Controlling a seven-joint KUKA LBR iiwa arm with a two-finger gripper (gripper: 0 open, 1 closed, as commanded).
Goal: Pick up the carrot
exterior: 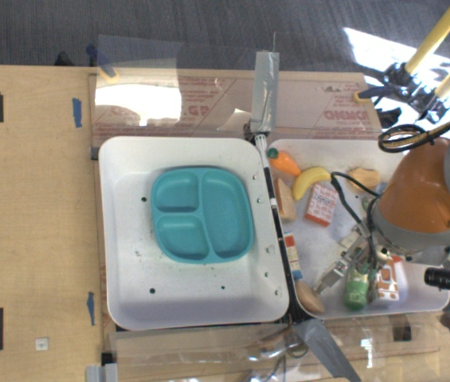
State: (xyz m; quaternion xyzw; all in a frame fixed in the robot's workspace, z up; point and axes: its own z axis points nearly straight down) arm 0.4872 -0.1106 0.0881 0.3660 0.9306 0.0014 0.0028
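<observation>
A fixed overhead camera looks down at a slant on two shallow white bins set side by side on a bench. The left bin point(121, 293) holds a teal divided plate point(203, 214) lying flat near its middle. The right bin point(424, 302) is cluttered. The carrot point(286, 162), orange with a green tip, lies in that bin's far left corner, close to the divider between the bins and just beside a yellow banana point(311, 180). Near the banana sits a small red and white carton point(321, 205). The grey arm with its orange band point(420, 193) reaches in from the right. Its gripper point(338, 269) hangs low over the near part of the right bin, well apart from the carrot, next to a green bottle point(357, 286). Whether it is spread or closed cannot be told from here.
</observation>
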